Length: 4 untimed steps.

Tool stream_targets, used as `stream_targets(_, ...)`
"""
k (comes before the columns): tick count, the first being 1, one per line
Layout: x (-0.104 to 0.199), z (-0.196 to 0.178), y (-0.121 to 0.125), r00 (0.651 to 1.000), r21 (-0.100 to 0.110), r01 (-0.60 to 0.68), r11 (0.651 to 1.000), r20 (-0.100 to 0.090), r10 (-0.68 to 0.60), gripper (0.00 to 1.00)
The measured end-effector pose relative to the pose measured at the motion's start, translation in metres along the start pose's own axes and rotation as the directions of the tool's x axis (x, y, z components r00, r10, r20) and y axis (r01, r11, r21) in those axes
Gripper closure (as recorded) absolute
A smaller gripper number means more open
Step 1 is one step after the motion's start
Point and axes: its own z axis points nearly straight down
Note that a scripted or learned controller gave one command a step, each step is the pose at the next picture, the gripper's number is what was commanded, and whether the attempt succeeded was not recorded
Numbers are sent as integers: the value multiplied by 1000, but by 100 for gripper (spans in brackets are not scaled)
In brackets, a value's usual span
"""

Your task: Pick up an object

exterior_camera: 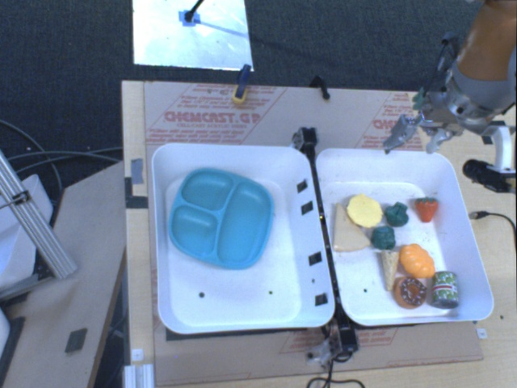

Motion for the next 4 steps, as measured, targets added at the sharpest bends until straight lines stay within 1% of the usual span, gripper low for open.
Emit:
stream_targets(1,-50,94,12,1000,5,-5,1000,0,5,0)
stream_targets(2,-30,127,13,1000,3,2,1000,-1,-2,0)
stream_targets(3,-74,171,-11,1000,3,-5,1000,0,5,0)
stream_targets(4,2,152,-22,1000,1,6,1000,-2,-6,0)
